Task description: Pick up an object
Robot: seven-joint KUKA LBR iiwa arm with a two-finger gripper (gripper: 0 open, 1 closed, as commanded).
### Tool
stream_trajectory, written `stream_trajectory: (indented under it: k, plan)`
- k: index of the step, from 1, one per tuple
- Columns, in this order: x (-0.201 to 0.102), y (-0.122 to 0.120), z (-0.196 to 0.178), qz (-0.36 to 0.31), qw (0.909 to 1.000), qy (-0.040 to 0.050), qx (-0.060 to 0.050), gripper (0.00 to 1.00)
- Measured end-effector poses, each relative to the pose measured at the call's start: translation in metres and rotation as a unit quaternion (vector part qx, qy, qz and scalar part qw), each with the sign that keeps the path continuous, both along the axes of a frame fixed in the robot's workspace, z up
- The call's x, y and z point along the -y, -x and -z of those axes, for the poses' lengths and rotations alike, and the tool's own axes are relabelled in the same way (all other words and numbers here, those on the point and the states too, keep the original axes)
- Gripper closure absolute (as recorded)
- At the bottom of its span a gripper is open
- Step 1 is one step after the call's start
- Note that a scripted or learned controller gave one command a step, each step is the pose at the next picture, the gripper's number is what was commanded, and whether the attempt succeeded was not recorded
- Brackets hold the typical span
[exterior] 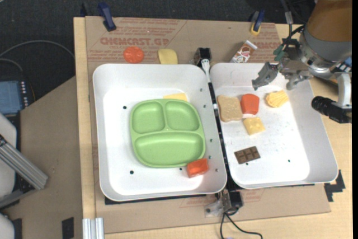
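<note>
Left bin [112, 120] carries the green divided plate [166, 132]; right bin [313, 154] has toast [228, 108], a red block [250, 103], and the yellow ridged piece [276, 99], and just above that hovers the gripper [277, 78], fingers spread, gripping nothing.

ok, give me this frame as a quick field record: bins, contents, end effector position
left bin: green divided plate, orange block at its near edge, pale yellow piece behind it
right bin: bread slice, red block, yellow cube, chocolate bar, ridged yellow piece
outside the bins, far side: orange round piece, yellow piece, small packet
end effector: above far part of right bin, holding nothing visible
</note>
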State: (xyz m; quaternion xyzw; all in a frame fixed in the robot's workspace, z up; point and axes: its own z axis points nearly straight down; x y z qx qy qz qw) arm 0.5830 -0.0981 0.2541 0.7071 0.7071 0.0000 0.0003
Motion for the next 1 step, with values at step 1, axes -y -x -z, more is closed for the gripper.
stream_trajectory:
  k: [1]
  plan:
    - [0.0434,-0.0222,0.1426,0.002,1.0,-0.0006,-0.006,0.0]
